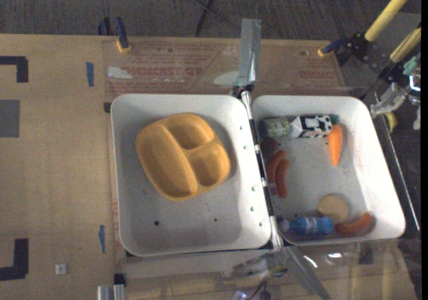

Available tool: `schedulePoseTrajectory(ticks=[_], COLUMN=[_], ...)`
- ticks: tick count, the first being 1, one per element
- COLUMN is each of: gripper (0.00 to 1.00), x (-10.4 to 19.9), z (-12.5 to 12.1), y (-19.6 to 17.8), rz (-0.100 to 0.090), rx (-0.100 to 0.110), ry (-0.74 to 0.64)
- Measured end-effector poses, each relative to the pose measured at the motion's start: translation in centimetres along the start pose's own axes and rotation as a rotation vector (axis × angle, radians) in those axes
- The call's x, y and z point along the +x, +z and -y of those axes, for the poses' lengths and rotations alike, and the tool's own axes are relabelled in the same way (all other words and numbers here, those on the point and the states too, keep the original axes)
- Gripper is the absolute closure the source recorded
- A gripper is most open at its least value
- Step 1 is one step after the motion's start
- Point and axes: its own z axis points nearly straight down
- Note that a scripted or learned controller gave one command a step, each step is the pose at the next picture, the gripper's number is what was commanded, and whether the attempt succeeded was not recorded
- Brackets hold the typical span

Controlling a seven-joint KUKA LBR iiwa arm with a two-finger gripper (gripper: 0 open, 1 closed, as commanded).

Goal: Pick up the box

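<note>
The box [302,126] is a small carton lying on its side along the far wall of the right bin [384,178]. It has a green end on the left and a black-and-white cow pattern on the right. An orange carrot [336,145] lies just right of it, touching or nearly touching its right end. My gripper [394,97] appears as grey metal parts at the right edge, just outside the right bin's far right corner and well apart from the box.
The right bin also holds two red sausages [279,172], a blue bottle [309,226], a round tan bun [333,207] and another sausage [354,225]. A yellow divided plate [184,155] lies in the left bin [127,212]. Yellow-handled clamps [394,1] stand at the far right.
</note>
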Motion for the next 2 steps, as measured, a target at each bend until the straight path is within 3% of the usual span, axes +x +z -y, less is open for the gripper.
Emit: schedulePoseTrajectory(ticks=[1,2], gripper=[0.00,1.00], x=[-0.33,-0.32], z=[7.21,7.15], y=[8.48,7.52], rz=[-0.001,-0.002], rx=[0.004,0.003], ry=[0.368,0.369])
